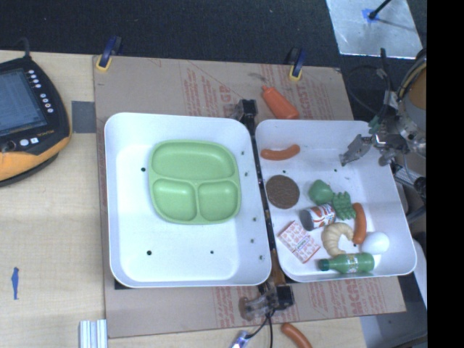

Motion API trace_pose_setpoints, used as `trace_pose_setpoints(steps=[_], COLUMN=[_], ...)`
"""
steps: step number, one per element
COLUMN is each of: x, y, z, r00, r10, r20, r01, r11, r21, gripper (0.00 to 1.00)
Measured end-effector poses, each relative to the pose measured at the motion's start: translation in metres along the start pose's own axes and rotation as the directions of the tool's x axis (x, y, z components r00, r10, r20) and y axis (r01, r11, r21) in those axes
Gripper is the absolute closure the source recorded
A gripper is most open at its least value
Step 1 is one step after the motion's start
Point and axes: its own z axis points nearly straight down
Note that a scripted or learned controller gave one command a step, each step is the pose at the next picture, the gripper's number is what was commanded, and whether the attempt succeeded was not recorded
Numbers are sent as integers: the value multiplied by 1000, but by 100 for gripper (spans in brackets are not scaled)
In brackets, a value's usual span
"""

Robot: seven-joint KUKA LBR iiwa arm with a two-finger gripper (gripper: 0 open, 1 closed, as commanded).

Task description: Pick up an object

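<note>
Gripper [353, 153] over upper right of right bin [319, 130], grasping nothing; open or clenched, cannot tell.

Sausage [280, 151] nearest, left of it at frame centre: likely light, firm, rounded, slippery; best pinched across its middle. Arm reaching in from right, wrist low.

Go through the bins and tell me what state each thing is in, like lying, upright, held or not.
green bottle: lying on its side, right bin's near edge
small can: tipped over
sausage: lying flat, far part of right bin
croissant: lying beside the egg
green divided plate: right way up in left bin
gripper: above right bin's far right, nothing between its fingers
</note>
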Motion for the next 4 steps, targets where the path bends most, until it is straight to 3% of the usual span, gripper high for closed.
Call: trace_pose_setpoints(steps=[1,2,3,4], x=[49,8,-3,-3], y=[13,-60,-14,-6], z=[2,68,89,88], r00=[1000,1000,1000,1000], r10=[-2,-1,1,0], r20=[-2,0,-2,-1], r01=[2,1,-1,0], r11=[1000,1000,1000,1000], r21=[2,-3,-2,-4], gripper=[0,0,0,0])
